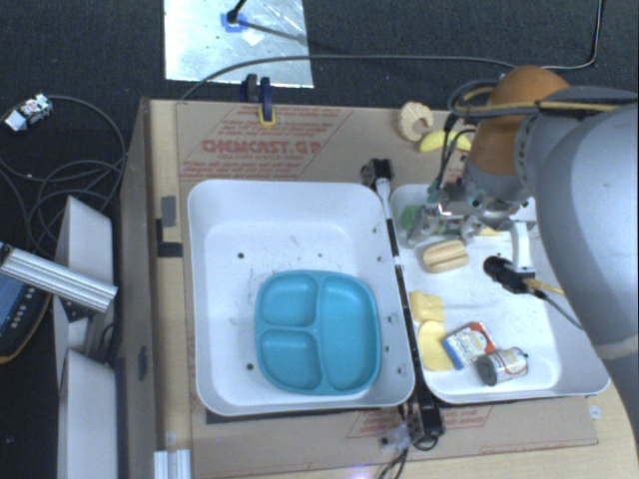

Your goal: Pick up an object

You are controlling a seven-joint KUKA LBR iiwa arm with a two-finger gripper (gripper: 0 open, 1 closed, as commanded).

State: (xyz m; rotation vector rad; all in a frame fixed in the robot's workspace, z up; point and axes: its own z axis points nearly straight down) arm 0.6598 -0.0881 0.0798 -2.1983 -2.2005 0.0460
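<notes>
We count two white bins [290, 228], one blue plate [318, 329], two yellow pieces [427, 307], one tan roll [444, 257], one small can [502, 364].

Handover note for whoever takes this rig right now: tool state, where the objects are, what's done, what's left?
Tool: low in the far part of the right bin, beside the tan roll; nothing visibly held.
Right bin: tan roll, two yellow pieces, small carton, small jar, and a green item by the tool.
Left bin: blue divided plate.
Done: no object is lifted.
Left: grasp one object, likely the roll, and raise it clear.
</notes>
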